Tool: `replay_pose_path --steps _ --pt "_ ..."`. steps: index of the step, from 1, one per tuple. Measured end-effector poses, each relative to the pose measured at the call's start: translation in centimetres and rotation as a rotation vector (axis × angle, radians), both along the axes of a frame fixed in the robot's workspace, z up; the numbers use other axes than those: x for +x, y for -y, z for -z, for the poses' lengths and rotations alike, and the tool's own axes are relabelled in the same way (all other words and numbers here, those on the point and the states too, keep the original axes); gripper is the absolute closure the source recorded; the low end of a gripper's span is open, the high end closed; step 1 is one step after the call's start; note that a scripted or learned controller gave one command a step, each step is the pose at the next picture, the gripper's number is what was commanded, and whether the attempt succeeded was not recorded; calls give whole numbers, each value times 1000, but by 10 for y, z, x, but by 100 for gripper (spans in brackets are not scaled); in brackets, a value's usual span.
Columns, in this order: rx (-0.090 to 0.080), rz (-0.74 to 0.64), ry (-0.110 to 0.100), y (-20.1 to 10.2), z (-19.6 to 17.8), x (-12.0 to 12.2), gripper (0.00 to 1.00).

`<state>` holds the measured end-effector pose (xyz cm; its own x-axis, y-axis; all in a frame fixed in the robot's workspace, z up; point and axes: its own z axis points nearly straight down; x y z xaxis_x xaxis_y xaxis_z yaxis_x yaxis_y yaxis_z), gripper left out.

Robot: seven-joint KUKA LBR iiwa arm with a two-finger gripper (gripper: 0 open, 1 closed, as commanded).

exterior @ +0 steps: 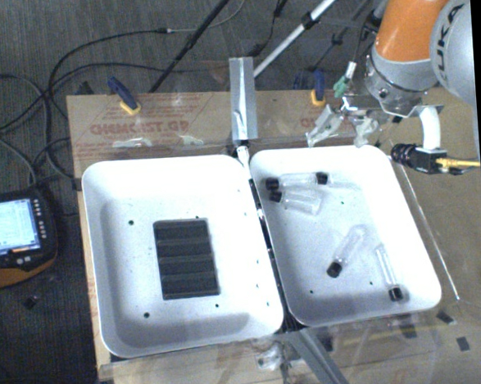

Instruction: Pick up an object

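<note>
Looking down on a counter (95, 111) with two white bins. Jaws (340, 125) hovering spread wide and empty above the right bin's (414, 208) far edge. Clear tubes (346, 252) scattered inside; likely to roll or slip from a pinch.

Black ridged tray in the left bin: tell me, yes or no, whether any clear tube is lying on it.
No. The black ridged tray lies alone in the left bin; the clear tubes all lie in the right bin.
</note>
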<state>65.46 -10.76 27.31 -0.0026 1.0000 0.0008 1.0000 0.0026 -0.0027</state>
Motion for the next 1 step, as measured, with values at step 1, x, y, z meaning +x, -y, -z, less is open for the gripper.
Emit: replay_pose_path --steps 1 --pt "-3 41 -2 44 151 -13 0"
